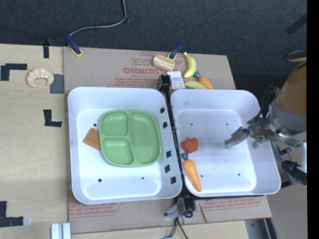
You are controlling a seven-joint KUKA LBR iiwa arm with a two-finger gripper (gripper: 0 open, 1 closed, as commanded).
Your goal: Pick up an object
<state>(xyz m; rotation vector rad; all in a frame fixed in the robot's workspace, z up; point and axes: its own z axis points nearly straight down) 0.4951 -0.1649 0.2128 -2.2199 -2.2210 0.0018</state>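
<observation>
Camera view shows you the bench [30, 148] with two white bins side by side. You see the left bin [84, 183] holding a green divided plate [130, 137], with a brown flat piece [91, 139] touching the plate's left edge. In the right bin [259, 178], the grey arm [294, 108] reaches over the right wall, and its hand [234, 140] hangs above the bin floor, gripping nothing; whether it is open you cannot tell. A toy carrot [192, 175] lies near the front left corner of the right bin, and a red tomato [189, 145] lies just behind it by the left wall.
</observation>
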